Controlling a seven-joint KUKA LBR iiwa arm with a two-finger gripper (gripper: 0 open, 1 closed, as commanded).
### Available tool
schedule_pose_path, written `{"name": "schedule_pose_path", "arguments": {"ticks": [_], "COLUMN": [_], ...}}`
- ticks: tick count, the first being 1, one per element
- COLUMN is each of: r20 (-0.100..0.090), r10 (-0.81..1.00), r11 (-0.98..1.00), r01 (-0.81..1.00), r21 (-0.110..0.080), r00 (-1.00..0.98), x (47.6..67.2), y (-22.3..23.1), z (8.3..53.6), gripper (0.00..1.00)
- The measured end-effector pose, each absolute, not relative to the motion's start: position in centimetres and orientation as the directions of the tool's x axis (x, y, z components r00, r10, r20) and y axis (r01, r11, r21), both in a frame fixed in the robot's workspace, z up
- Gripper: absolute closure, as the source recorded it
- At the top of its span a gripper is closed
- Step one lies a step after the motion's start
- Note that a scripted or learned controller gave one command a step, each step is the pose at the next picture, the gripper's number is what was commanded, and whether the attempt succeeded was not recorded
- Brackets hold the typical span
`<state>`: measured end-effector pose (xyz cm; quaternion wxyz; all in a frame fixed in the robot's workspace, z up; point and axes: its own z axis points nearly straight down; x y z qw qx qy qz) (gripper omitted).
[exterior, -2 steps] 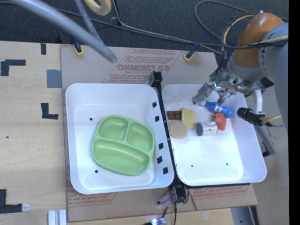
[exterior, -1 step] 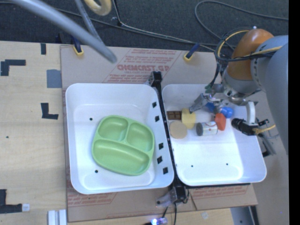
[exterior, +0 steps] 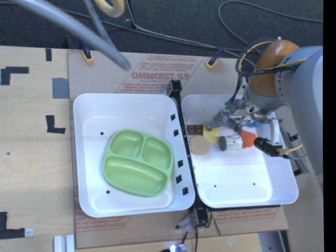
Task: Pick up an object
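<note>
Gripper (exterior: 231, 121) (opening impossible to tell) low over clutter in right bin (exterior: 247, 185).

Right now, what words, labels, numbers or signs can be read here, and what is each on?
"CHEMCAST GP": red print on the brown board under the bins, above the left bin; my best reading, as it is blurred.
Smaller red lines above and below it on the board: too small to read.
Small items in the right bin, near the gripper: any labels are too blurred to read.
</note>
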<state>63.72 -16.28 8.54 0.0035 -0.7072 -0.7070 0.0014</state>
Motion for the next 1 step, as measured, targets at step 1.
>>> {"name": "schedule_pose_path", "arguments": {"ticks": [1], "r20": [-0.001], "r10": [1.0], "r11": [0.003], "r01": [1.0], "r21": [0.005], "r00": [-0.003], "x": [64.01], "y": [-16.26], "z": [9.85], "gripper": [1.0]}}
